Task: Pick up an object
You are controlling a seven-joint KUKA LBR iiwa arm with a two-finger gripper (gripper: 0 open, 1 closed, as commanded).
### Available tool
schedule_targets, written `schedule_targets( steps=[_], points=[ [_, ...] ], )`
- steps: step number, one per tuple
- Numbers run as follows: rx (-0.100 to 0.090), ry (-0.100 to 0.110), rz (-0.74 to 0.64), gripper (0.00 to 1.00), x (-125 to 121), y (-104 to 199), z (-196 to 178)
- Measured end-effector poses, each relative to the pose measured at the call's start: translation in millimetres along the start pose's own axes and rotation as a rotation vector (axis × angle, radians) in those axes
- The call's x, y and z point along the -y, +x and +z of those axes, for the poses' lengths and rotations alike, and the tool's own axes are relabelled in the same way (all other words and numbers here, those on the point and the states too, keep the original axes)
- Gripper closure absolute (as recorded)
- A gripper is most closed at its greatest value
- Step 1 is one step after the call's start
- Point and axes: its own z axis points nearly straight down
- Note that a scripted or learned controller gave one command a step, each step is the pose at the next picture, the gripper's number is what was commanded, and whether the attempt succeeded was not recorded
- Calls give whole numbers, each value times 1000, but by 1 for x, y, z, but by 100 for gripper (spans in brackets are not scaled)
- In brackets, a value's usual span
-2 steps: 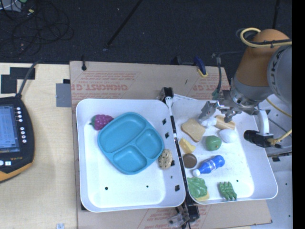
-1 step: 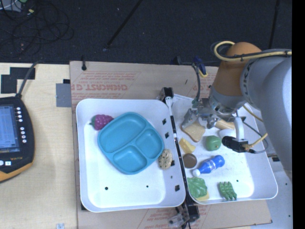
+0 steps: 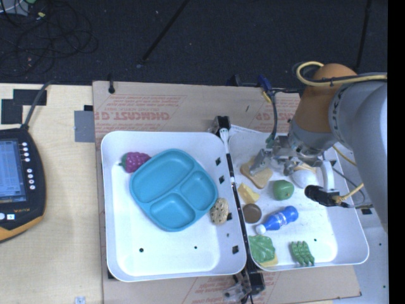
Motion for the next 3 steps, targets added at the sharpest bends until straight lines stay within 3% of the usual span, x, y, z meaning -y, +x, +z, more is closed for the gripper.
schedule_targets(
  steps=[1,2,3],
  points=[
    [7,-33,-3,0,48,-6,1],
    [7,-26,-5,0,-7,-71,2],
    [9,-30,-1,0,45,-46,1]
  ],
)
